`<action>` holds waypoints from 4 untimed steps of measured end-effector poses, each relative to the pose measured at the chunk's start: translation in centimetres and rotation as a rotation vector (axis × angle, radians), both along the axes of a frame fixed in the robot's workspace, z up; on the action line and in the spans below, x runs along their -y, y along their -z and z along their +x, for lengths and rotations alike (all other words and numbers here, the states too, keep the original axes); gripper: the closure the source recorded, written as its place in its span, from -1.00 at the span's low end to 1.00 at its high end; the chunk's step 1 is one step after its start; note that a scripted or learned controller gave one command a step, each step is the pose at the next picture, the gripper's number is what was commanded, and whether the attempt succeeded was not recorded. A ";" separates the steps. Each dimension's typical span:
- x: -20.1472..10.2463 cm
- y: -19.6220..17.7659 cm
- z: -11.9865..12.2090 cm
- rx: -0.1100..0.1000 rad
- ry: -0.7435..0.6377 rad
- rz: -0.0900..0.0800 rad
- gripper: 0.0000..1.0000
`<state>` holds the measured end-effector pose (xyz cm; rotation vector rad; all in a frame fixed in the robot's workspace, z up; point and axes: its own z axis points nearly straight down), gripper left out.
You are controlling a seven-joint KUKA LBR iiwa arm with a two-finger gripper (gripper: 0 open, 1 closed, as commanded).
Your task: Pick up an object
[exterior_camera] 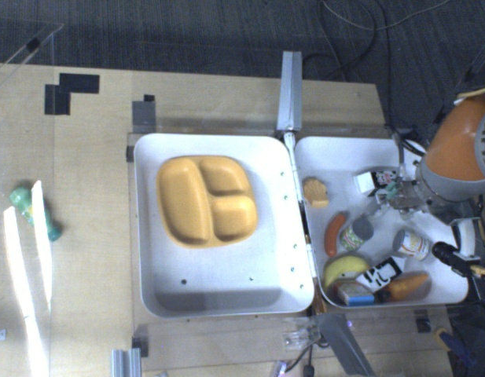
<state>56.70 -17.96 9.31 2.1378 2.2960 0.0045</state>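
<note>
The right bin (pixel 336 149) holds several small objects. A tan cookie-like piece (pixel 314 191) lies near its left wall, with a red sausage (pixel 335 232) and a grey-topped can (pixel 357 232) below it. At the front lie a yellow banana (pixel 344 269), a black-and-white box (pixel 381 273) and a brown bun (pixel 407 285). A small tin (pixel 413 244) lies on its side further right. My gripper (pixel 397 192) hangs over the bin's right part, beside a small white box (pixel 368 181) and above the tin. Nothing is visibly held.
The left bin (pixel 148 234) bears a yellow divided tray (pixel 207 199). A metal divider post (pixel 290 93) stands between the bins at the back. A green toy (pixel 26 203) and clear strips lie on the bench at far left. Cables trail at the back right.
</note>
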 end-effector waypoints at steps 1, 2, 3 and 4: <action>-7.7 0.3 -0.1 0.009 -0.201 -0.001 -1.00; -1.1 0.3 -0.7 0.008 -0.230 -0.006 -1.00; 1.9 -0.4 5.7 -0.009 -0.214 0.004 -1.00; 2.8 0.5 8.7 -0.076 -0.255 0.023 -1.00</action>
